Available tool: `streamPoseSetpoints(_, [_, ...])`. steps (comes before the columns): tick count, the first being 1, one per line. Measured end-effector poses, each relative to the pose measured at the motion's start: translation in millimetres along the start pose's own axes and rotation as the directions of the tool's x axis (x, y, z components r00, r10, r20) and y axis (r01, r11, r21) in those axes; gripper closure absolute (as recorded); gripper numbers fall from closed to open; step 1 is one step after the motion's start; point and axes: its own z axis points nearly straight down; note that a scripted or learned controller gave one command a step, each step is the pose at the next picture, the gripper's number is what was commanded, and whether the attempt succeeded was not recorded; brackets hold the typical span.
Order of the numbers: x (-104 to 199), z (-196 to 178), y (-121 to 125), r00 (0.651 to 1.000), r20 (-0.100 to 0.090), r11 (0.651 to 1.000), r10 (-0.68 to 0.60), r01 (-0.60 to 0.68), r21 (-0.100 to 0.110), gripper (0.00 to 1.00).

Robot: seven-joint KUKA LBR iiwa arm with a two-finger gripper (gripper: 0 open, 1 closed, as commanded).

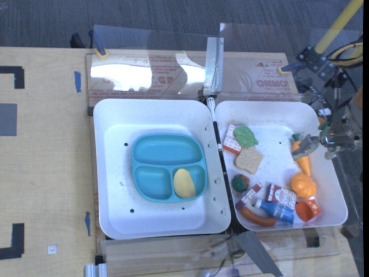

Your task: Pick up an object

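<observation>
Camera view: one smooth blue three-part plate (167, 154) holds one oval yellow potato (184, 183) at 5 o'clock — gripper (305, 146) state I cannot tell.

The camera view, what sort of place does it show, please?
Probably a robot test bench in a lab, not a kitchen. Two shallow white bins sit on a wooden bench, the food looks like toys, such as the carrot and the slice of bread, and the gripper reaches in.
</observation>
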Motion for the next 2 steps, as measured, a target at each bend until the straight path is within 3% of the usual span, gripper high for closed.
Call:
streamPoseSetpoints(1, [-31, 132, 30, 0.996, 0.002, 0.996, -0.091, 0.091, -0.007, 0.0])
streamPoseSetpoints(2, [-28, 142, -12, 0.977, 0.006, 0.977, -0.211, 0.211, -0.011, 0.0])
